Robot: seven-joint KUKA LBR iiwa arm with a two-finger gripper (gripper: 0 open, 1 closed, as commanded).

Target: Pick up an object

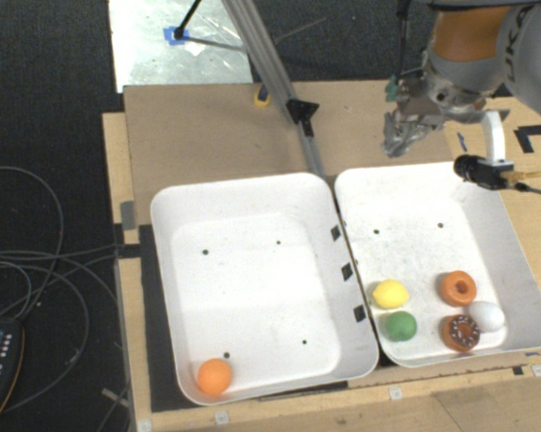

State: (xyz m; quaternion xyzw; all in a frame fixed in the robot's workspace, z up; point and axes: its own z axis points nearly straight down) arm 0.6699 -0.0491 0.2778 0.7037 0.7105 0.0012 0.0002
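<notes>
Nothing is being lifted yet: the tool (403, 141), grip state unclear, is hovering at one o'clock, well apart from the yellow ball (390, 294).

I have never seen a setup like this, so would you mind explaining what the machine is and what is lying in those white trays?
This is one picture from a fixed camera above a bench, looking down at a slant. The grey and orange thing at the upper right is a robot arm; its gripper hangs above the bench just behind the right bin, with nothing visibly in it. The right bin has five small items near its front: a yellow ball, a green ball, an orange ring, a brown doughnut and a white ball. The left bin has an orange ball in its front left corner. The arm's job is to pick one item up.
</notes>
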